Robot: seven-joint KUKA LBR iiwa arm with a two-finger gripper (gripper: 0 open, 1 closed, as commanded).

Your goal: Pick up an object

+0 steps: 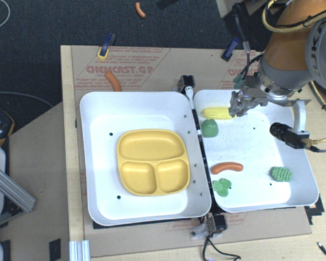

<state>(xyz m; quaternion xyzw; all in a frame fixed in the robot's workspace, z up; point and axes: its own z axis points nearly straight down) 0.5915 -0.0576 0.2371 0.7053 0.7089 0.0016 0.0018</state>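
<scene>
Gripper (238, 106) low in right white bin (301, 186), at 3 o'clock end of yellow corn-shaped toy (216, 113); corn near bin's 10 o'clock corner, round green toy (209, 128) just beside at 6 o'clock. Finger state: cannot tell, tips dark and merged against wrist. Risks: end-on contact could push corn toward bin wall at 9 o'clock; rounded plastic likely to roll or squirt out; green toy possibly nudged. Hard to make out: contact with corn or not. Upper arm cut off at 2 o'clock.
</scene>
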